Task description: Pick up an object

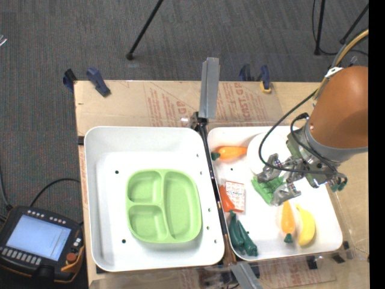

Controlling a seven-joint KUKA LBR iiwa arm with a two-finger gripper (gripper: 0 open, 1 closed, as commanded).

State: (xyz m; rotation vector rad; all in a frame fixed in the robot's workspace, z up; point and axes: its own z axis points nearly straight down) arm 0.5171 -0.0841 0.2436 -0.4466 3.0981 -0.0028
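**Gripper low over the right bin**

Hovering over the right bin, the gripper sits just above a green leafy toy, its fingers spread apart with nothing clearly between them. Near it lie a carrot, a yellow banana touching an orange-yellow pepper, a small red-and-white card and a dark green vegetable. Over in the left bin rests a light green divided plate.

Grey arm from the right, wrist bent down, pincer low.
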